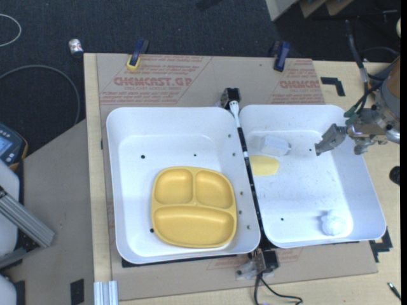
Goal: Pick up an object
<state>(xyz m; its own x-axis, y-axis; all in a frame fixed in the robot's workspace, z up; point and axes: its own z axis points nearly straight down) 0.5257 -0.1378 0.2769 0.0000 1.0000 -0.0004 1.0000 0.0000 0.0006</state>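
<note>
The gripper (343, 140) is hanging over the right bin (356, 189), near its right wall, with its fingers (327, 140) spread open and gripping nothing. Candidate objects are lying well apart from it: a yellow piece (264, 165) and a clear piece (275, 146) near the bin's left wall, and a white ball (332, 223) in the near corner. A yellow tray (194, 206) is sitting in the left bin (127, 170). The likely risks: the clear piece is looking flat and slippery, so the fingers could be closing on air; the ball could be rolling off a pinch; and anything hugging a wall is leaving little room for one finger.
</note>
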